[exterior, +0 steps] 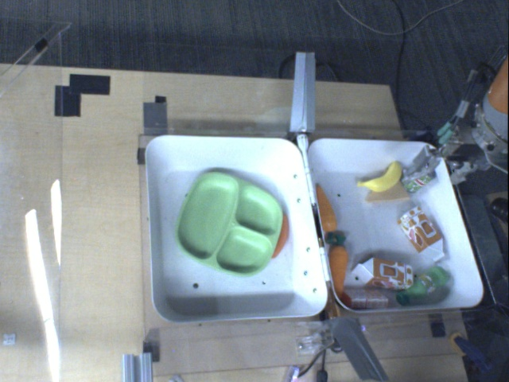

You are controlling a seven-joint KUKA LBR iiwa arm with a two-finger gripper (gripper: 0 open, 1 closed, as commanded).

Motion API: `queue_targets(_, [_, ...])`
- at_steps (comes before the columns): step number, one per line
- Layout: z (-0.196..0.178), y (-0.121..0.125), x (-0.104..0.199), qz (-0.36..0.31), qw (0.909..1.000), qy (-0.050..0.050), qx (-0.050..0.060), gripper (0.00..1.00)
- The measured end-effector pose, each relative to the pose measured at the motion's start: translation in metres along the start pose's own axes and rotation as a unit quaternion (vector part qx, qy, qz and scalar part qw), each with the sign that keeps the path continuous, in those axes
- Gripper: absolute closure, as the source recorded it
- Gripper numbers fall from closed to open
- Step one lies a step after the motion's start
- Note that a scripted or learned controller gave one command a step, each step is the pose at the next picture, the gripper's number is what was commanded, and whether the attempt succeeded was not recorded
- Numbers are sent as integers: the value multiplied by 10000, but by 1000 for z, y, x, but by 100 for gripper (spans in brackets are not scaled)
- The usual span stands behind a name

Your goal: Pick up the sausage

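Sitting along the right bin's front edge is the small reddish-brown sausage. Box labels are too blurry to read. The grey two-finger gripper hovers at its back right corner; grip unclear. Pale wooden bench, dark carpet.

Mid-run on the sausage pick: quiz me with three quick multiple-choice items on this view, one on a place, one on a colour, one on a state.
1. Where does the green three-compartment plastic plate lie?
A. left white bin
B. right white bin
C. on the bench

2. What colour is the curved plastic banana?
A. red
B. yellow
C. blue

3. How is the plate lying?
A. standing on edge
B. hanging over the bin's rim
C. flat on the bin floor

Answers: 1 A, it lies within the left white bin. 2 B, it is plainly yellow. 3 C, its compartments face up.
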State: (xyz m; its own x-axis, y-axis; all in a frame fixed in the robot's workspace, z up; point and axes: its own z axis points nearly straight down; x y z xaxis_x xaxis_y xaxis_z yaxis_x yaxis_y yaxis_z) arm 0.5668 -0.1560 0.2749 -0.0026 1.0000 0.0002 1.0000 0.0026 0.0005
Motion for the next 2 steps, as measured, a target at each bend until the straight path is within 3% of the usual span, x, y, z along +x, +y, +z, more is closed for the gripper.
queue_targets(1, [123, -12, 59, 255, 9997, 3, 12, 0])
queue_targets(2, [186, -72, 50, 665, 9978, 2, -55, 0])
